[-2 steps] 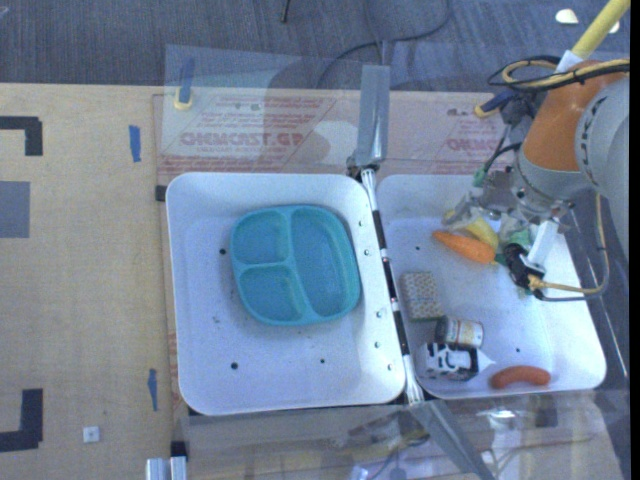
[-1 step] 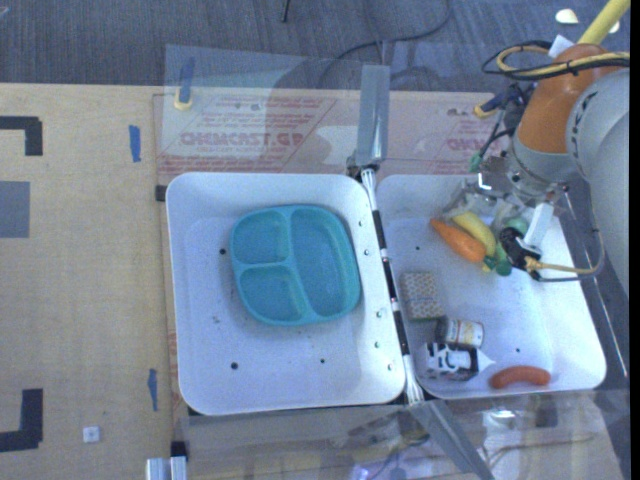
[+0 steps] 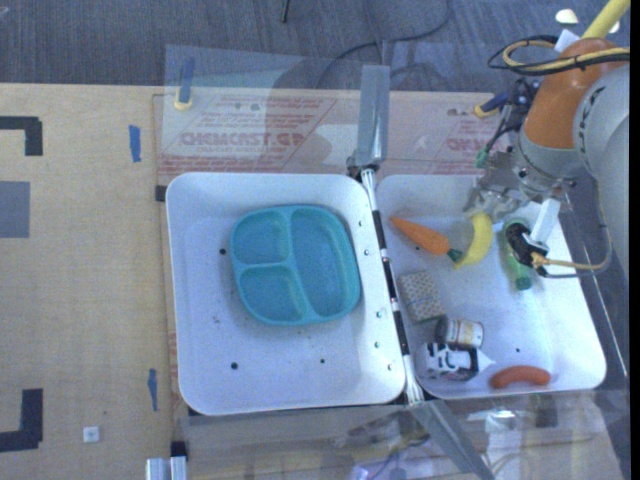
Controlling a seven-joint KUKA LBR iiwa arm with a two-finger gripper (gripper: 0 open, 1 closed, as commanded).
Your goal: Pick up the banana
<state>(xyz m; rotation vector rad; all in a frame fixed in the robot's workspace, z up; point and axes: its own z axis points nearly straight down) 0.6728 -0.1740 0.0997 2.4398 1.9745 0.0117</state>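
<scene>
Grey carpet lies beyond a pale wooden bench [image 3: 80,298] marked with black and blue tape, and 2 white bins sit on it side by side. The grey arm [image 3: 600,118], with its orange band, reaches in from the right over the far corner of the right bin [image 3: 560,338]. The left bin [image 3: 190,268] holds 1 teal plate [image 3: 295,264] with 3 compartments, lying flat near its middle. The gripper [image 3: 492,200] hangs low at the far side of the right bin, just above the upper end of the banana [image 3: 480,240]. Whether it is spread or pressed together cannot be told from here, nor whether it touches the fruit. The banana lies in the far half of the right bin, pointing roughly away from the camera, with its near tip close to the thick end of a carrot [image 3: 420,235] that slants off to the left toward the bin wall. Nearer the camera are a grey mesh pad [image 3: 421,295], a small can [image 3: 463,332] on its side, and a black-and-white packet [image 3: 450,360] just beside it. A red sausage [image 3: 520,376] lies near the front rim.
</scene>
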